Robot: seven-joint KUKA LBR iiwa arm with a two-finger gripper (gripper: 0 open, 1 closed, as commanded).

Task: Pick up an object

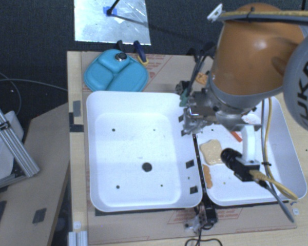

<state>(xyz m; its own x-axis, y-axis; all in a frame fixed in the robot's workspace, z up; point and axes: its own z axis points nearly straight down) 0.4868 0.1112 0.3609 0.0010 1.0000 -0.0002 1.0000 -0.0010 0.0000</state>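
In the right bin [292, 163], a beige toast-shaped slice [211, 151] lies near the left wall. A thin brown strip [207, 176] lies just in front of it. A small red piece [236, 136] shows to the right of the slice, and something white [251, 119] peeks out from under the arm. My gripper [193, 118] hangs below the orange band over the bin's back left corner, just behind the slice. The arm's bulk hides much of the bin's back half.
The left bin [100, 111] has a small dark round spot [147, 166] on its floor. Behind it lie a blue moulded tray [116, 72] and a silver sheet [112, 13]. An aluminium frame [10, 142] stands at the far left.
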